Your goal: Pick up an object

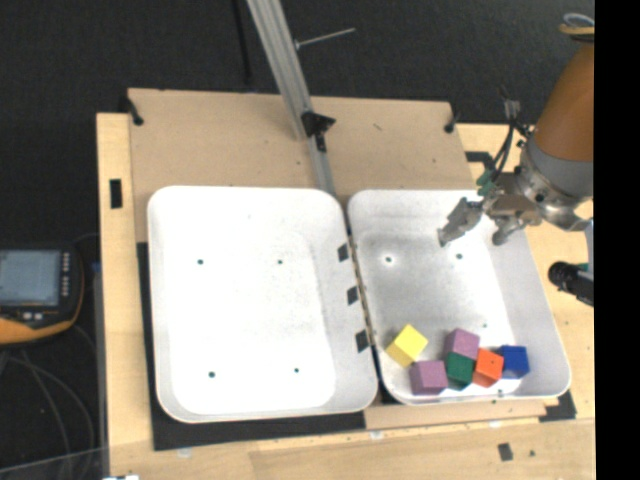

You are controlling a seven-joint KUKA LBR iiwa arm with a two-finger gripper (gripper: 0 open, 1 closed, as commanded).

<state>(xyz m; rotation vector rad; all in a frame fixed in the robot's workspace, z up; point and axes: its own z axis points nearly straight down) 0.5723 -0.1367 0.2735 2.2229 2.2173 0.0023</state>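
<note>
Your candidates all sit in the near end of the right bin (520,268): a yellow block (407,345) a little apart to the left, then a tight huddle of purple block (428,376), a second purple block (462,344), green block (459,369), orange block (488,366) and blue block (514,359), several touching or overlapping from this angle. That huddle is your main hazard: fingers coming down on it look likely to land on top of a neighbour, shove the group along, or wedge two blocks at once, and either would spoil the pick. The blue and orange blocks lie close to the bin's near wall and corner, so a finger on that side may strike the rim before it closes. The yellow block looks the safest choice, though it is turned at an angle and a misaligned grasp could spin it away. The gripper (482,223) hangs over the far half of the same bin, well apart from every block, fingers spread apart and holding nothing; the long traverse leaves room for aiming error. The left bin (250,298) lies beside it on the table (420,438), the mast (285,53) rising behind.
</note>
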